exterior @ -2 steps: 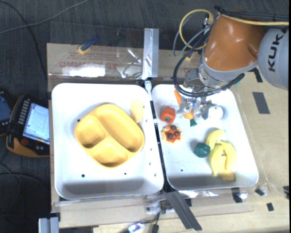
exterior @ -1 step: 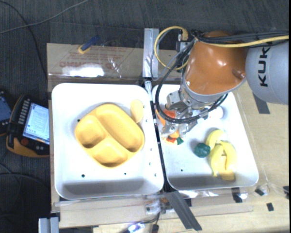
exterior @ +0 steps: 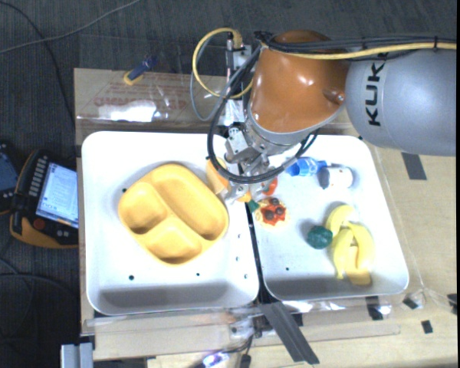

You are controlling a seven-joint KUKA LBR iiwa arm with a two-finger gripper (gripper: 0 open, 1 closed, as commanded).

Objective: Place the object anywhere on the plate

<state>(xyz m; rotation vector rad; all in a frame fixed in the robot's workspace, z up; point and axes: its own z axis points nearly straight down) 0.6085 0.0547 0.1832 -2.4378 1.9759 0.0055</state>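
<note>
A yellow plate (exterior: 172, 213) with three compartments lies in the left bin (exterior: 107, 282). My gripper (exterior: 241, 188) hangs over the divider between the two bins, just off the plate's right rim, under the orange wrist. An orange object (exterior: 214, 174) shows right beside the gripper's left side, at the plate's upper right edge; whether it is held is hidden by the wrist. A small red and orange toy (exterior: 272, 211) lies just below and to the right of the gripper in the right bin (exterior: 383, 205).
The right bin also holds a yellow banana bunch (exterior: 349, 245), a dark green round piece (exterior: 319, 237) and a blue and white item (exterior: 322, 172). Yellow and black cables loop above the wrist. A handheld device lies on the floor at far left.
</note>
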